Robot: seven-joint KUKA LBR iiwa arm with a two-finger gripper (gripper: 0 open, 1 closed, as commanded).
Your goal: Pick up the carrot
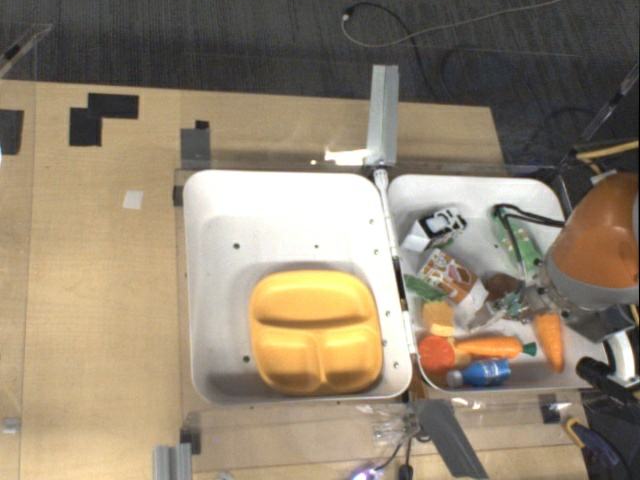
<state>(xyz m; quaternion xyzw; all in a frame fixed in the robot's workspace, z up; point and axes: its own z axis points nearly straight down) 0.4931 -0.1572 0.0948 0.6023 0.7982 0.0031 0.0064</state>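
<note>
On the surface, the left bin holds a yellow compartment tray in its lower half. The right bin is crowded: a black-and-white item near its top, a snack packet in the middle, and a red tomato-like toy and a blue bottle along the lower wall. There are two carrot-like things here. One orange carrot lies flat, its long axis running left to right, just right of the red toy. A second, shorter carrot lies almost vertical in the picture, at the right side of the bin. The pincer sits at the middle right, under the orange band of the arm; whether it is apart or together, I cannot tell. The shorter carrot lies just below and right of it, and seems the nearer target.
</note>
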